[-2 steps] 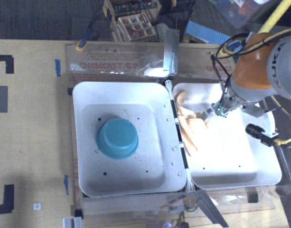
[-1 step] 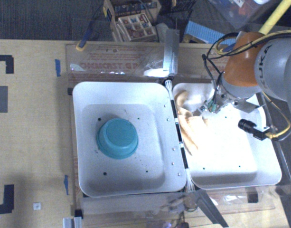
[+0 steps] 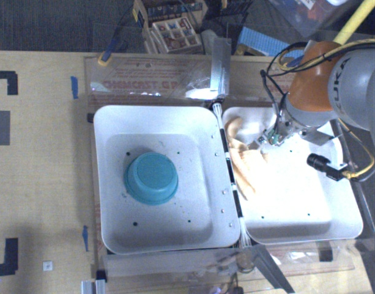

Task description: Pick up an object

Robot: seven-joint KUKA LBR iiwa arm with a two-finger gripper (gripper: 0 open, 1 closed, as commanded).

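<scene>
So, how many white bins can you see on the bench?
2. The left bin holds a teal bowl. The right bin, directly beside it, holds a pale cloth, with the arm reaching over it.

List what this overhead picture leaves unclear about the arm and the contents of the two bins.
- Gripper, camera view: its fingers are hidden by the arm's wrist and washed out by glare.
- Pale cloth-like object, right bin: overexposed, so shape and edges blur.
- Blue bowl, left bin: upside down, so its inside is hidden.
</scene>
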